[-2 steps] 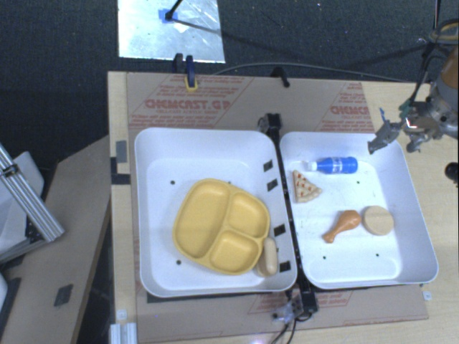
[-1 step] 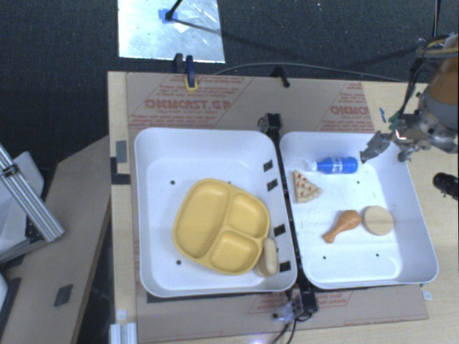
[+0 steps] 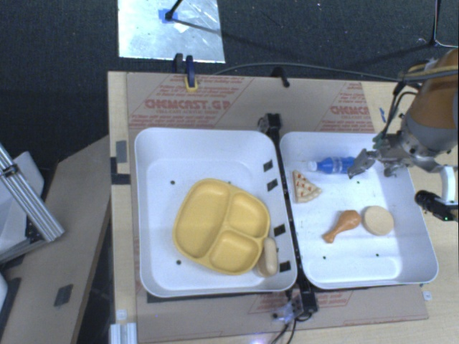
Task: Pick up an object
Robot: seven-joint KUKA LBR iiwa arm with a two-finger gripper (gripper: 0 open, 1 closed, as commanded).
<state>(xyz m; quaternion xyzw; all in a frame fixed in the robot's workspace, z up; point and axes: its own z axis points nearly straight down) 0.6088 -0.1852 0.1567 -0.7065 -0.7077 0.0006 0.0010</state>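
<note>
A blue bottle (image 3: 334, 165) lies on its side just left of the gripper (image 3: 364, 165), long axis pointing toward it; whether the gripper grasps it cannot be told.

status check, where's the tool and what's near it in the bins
Tool low over right bin, at blue bottle, nothing seen held. Pizza slice, drumstick, round bun lie apart. Path clear.

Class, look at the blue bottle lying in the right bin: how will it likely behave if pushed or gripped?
The blue bottle lies on its side and looks round, so it will probably roll when nudged. It seems small plastic, likely light. Its smooth surface may slip between fingers.
</note>
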